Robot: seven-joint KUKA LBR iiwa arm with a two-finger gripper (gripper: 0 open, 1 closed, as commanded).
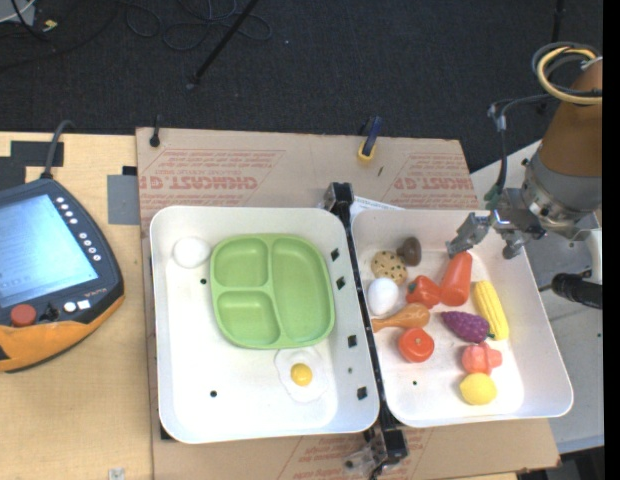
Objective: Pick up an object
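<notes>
The right bin [550, 368] holds several toy foods: a cookie [388, 264], a white egg [383, 295], a red pepper [423, 290], an orange carrot [456, 278], a corn cob [490, 308], a drumstick [402, 318], purple grapes [465, 325], a tomato [417, 344] and a lemon [477, 389]. My gripper [490, 238] hangs over the bin's far right part, just above and behind the carrot's top end. Its fingers are spread open with nothing between them.
The left bin [180, 368] holds a green divided plate [270, 290], a white ball [190, 252] and a fried egg [302, 374]. A tablet pendant [45, 258] lies on the bench at far left. A yellow clip [367, 148] sits behind the bins.
</notes>
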